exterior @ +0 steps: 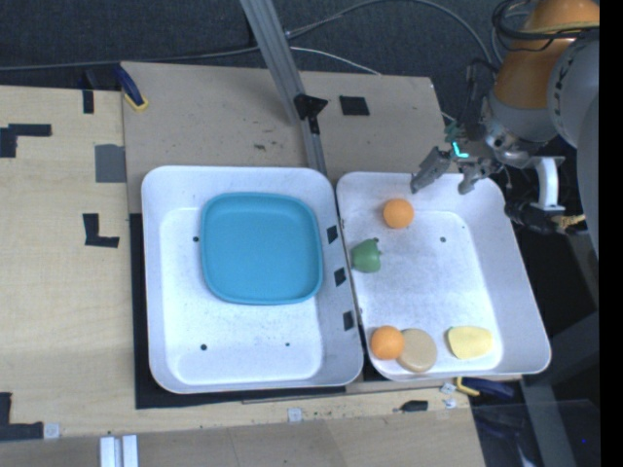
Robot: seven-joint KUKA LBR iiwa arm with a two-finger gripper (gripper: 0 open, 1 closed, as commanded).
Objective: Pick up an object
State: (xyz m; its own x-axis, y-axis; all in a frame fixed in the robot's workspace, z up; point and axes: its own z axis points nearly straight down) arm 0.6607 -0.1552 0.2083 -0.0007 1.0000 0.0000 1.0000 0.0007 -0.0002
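Observation:
My gripper [447,176] hangs over the far edge of the right bin [506,290], its two fingers spread open with nothing between them. An orange ball [397,213] lies just below and left of the fingers, apart from them. A green object [367,255] sits by the bin's left wall. Along the near edge lie a second orange ball [386,341], a tan round piece [419,349] and a yellow piece [470,341].
The left bin [175,339] bears a blue square plate [261,246]. A grey metal pole [282,56] slants from the top of the view down to the gap between the bins. Cables run behind the bench.

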